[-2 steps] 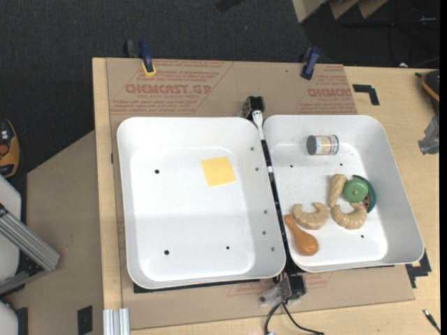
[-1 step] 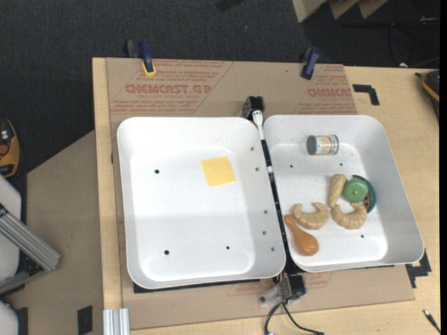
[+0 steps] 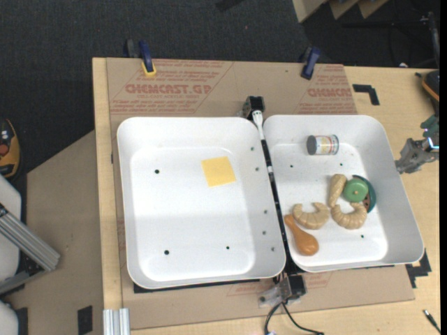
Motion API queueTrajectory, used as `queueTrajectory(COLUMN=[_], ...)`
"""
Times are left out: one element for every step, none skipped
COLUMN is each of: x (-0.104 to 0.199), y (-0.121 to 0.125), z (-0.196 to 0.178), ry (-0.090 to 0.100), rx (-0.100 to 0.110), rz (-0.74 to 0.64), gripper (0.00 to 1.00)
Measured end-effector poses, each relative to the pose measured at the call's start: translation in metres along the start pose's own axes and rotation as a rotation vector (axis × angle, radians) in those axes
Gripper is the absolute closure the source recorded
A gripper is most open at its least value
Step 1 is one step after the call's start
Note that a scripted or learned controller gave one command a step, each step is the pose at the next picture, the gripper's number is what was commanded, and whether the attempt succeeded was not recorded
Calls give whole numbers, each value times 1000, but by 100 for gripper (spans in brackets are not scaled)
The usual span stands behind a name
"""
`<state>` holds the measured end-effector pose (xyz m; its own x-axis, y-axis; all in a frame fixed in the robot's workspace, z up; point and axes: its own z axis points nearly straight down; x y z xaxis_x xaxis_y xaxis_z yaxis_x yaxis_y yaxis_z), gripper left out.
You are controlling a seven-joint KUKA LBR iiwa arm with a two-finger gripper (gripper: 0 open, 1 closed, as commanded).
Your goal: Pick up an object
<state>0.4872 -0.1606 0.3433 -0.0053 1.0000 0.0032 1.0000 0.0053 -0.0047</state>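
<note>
The left bin [image 3: 140, 187] holds a flat yellow square [image 3: 218, 171] near its middle. In the right bin [image 3: 380, 243] a small can [image 3: 322, 144] lies on its side near the back. A green round piece [image 3: 359, 190] sits by several tan curved pieces [image 3: 340, 204], and an orange pear-shaped piece [image 3: 302, 237] lies near the front left. My gripper [image 3: 415, 155] shows as a small grey shape just outside the right bin's right rim, over the bench and apart from every object.
Both bins rest on a brown board [image 3: 230, 86] held by blue clamps [image 3: 146, 56] at the back. A black clip [image 3: 253, 106] sits between the bins at the back, and cables [image 3: 283, 306] lie at the front.
</note>
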Motion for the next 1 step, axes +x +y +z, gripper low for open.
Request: queueTrajectory(x=[-8], y=[53], z=[-33], ry=[-7], rx=[-13], rz=[3], gripper=[100])
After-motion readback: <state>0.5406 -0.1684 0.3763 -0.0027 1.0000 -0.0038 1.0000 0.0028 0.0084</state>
